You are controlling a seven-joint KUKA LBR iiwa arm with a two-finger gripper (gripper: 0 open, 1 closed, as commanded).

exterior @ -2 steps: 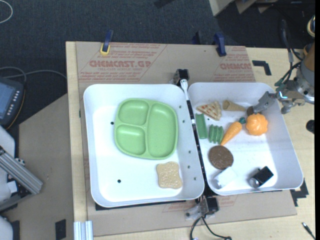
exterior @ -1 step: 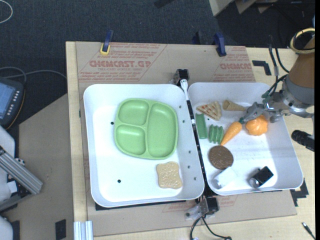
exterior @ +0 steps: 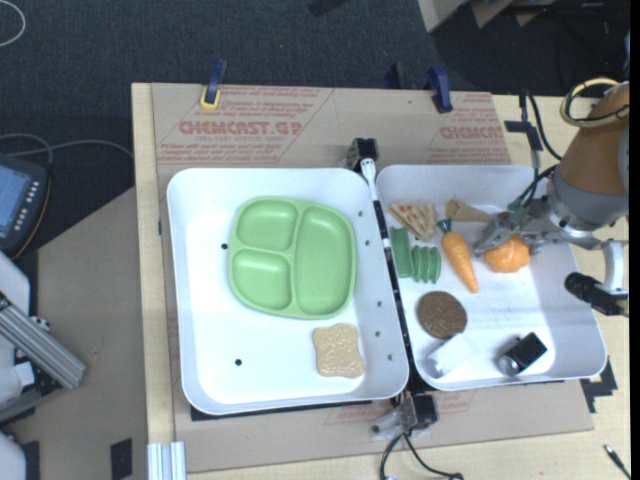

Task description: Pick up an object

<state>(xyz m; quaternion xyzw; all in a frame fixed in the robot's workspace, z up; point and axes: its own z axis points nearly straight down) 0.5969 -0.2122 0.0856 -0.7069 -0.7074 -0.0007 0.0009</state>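
At the front edge of the right bin [exterior: 590,353] lie one black clip-like object [exterior: 523,352] and, to its left, one clear white cup-like piece [exterior: 447,354]. Behind them sits one brown round cookie [exterior: 441,314]. Further back are one orange carrot [exterior: 459,259], one green ribbed piece [exterior: 416,257] just left of it, and a tan waffle-like piece [exterior: 414,218] near the rear wall. One rounded orange fruit [exterior: 508,255] rests right of the carrot. The gripper [exterior: 506,233] is low over the orange fruit, with metal linkages crowding the carrot's top; whether its fingers are apart or closed cannot be told. The left bin [exterior: 195,298] holds one green divided plate [exterior: 293,257] and one slice of toast [exterior: 338,351] near its front right.
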